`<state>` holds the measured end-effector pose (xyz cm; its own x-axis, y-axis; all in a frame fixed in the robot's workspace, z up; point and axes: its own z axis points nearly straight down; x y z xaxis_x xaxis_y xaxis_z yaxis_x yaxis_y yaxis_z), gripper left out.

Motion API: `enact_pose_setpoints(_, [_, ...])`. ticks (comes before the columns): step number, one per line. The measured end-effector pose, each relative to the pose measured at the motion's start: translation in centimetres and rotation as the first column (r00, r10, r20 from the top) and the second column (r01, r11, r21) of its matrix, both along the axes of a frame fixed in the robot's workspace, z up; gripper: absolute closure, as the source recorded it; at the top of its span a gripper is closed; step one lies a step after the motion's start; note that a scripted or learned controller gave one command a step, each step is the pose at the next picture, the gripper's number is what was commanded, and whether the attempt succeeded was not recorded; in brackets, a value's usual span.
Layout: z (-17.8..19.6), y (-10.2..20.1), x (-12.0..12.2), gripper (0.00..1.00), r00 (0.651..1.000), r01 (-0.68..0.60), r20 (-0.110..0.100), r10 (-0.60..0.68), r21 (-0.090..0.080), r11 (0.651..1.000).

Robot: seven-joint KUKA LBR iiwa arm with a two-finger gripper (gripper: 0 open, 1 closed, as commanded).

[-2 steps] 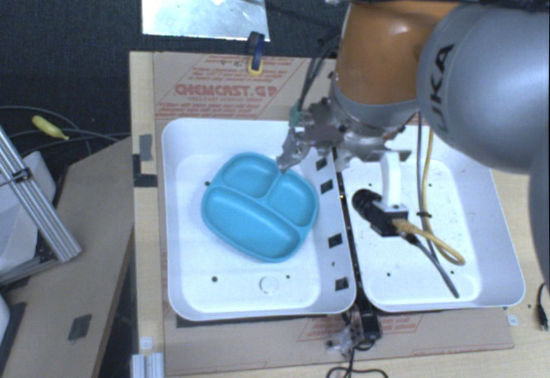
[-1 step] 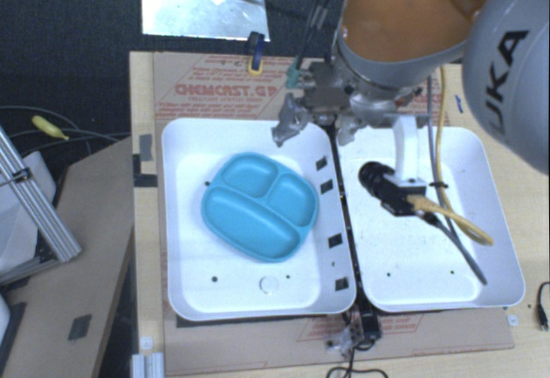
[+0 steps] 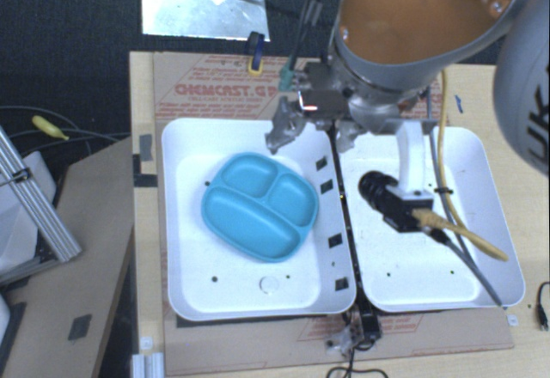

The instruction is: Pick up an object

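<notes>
From the fixed overhead camera, we see one light-blue plastic plate with three compartments (image 3: 259,205) lying flat in the left shallow white bin (image 3: 185,161), its long axis running from upper left to lower right. The single two-finger gripper (image 3: 311,137) hangs just above the divide between the two bins, so the plate lies just below and to its left. Its grey fingers (image 3: 280,134) stand apart and hold nothing; the right bin (image 3: 481,187) sits alongside, making two bins.

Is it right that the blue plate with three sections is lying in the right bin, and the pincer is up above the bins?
Not quite. The camera view shows the blue plate lying in the left bin, not the right one. The rest holds: it has three sections, and the pincer is above the bins.
</notes>
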<state>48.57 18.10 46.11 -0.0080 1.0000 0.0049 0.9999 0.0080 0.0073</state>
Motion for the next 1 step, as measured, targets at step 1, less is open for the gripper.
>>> enact_pose_setpoints(1, [0.81,-0.17,0.17,1.0,1.0,-0.003,-0.001,0.003,-0.002,1.0])
